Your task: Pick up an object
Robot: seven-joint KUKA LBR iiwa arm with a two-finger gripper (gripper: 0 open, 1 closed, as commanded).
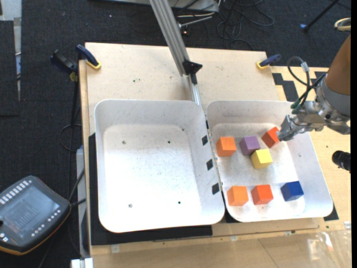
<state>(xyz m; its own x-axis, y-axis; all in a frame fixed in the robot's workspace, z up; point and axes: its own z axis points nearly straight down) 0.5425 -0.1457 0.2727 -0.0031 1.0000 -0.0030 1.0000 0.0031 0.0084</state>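
A: The red-orange cube (271, 137) sits near the right bin's (312, 166) far right edge, tilted on a corner, the gripper (286, 132) touching it.

B: Judged small, light, rigid, with smooth faces; a grasp across two opposite flat sides suits it.

A: Does the gripper pinch it?

B: Cannot tell. The purple cube (249, 144) lies just beside, the yellow cube (261, 158) nearer the middle.

Two bins sit side by side on the tabletop (139, 66). The right bin (312, 175) holds seven cubes: four in a cluster (249, 145) toward the back, three in a row (262, 194) along the front. The hand (285, 132) is at the cluster's right end. The left bin (106, 121) lies beside it.
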